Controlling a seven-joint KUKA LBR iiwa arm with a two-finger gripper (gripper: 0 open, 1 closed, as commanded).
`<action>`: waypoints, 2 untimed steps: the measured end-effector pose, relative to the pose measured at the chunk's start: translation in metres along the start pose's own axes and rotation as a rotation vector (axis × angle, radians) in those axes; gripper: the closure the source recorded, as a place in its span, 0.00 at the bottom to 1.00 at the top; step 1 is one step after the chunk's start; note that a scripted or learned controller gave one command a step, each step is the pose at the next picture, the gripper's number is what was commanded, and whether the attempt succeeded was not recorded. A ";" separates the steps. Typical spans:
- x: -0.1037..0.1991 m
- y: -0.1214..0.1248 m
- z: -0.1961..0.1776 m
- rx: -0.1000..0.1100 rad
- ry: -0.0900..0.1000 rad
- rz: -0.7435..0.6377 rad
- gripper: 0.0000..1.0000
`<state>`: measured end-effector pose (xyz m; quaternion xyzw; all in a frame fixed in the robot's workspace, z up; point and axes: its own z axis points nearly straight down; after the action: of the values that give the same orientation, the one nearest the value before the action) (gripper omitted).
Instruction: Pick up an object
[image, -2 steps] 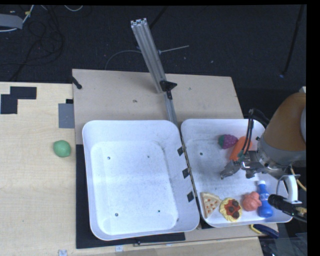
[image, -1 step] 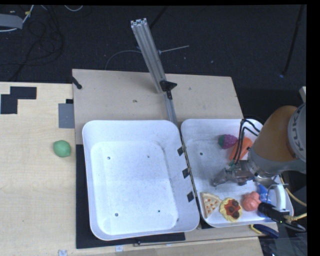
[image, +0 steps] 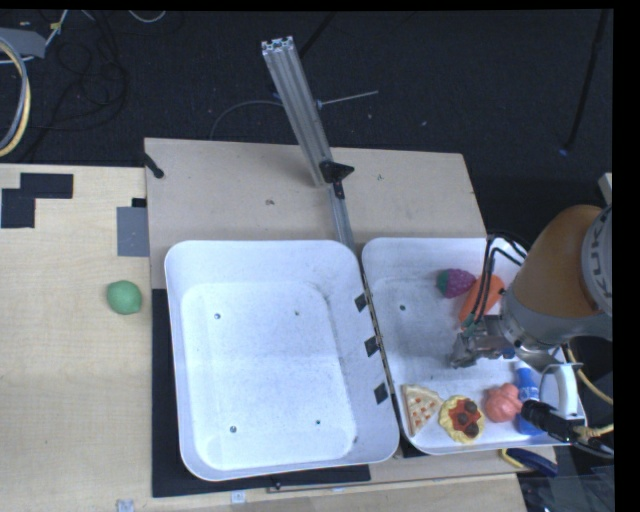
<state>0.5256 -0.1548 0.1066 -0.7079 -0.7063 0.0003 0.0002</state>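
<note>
**Gripper lowered into the right bin among toy food**

In the camera view, two shallow white bins are seen side by side on a bench. The left bin (image: 190, 265) is the larger in the picture, and its speckled floor is marked by small dark dots. The right bin (image: 400, 262) holds the objects.

The arm (image: 560, 275), grey with an orange band, is seen reaching in from the right, and the gripper (image: 466, 352) is placed low over the middle of the right bin's floor. Whether it is released or clenched cannot be told, since its tip is dark and small in the picture; nothing is seen held in it.

A purple object (image: 455, 282) is found near the far side of the right bin, with an orange piece (image: 487, 295) just beside it, close to the gripper. Along the near edge a pizza slice (image: 420, 406), a round red and yellow piece (image: 461, 418) and a pink object (image: 503, 402) are lined up, near one another. A blue item (image: 526, 383) is seen just right of the pink object.

Outside the bins, a green ball (image: 125, 297) is seen on the wooden surface, well apart to the left. A metal rail (image: 300, 105) is laid at a slant behind the bins
</note>
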 end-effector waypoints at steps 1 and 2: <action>0.005 -0.003 -0.043 -0.003 0.000 -0.002 1.00; 0.009 0.005 -0.101 -0.005 -0.001 -0.003 1.00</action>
<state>0.5309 -0.1460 0.2073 -0.7070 -0.7072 -0.0011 -0.0016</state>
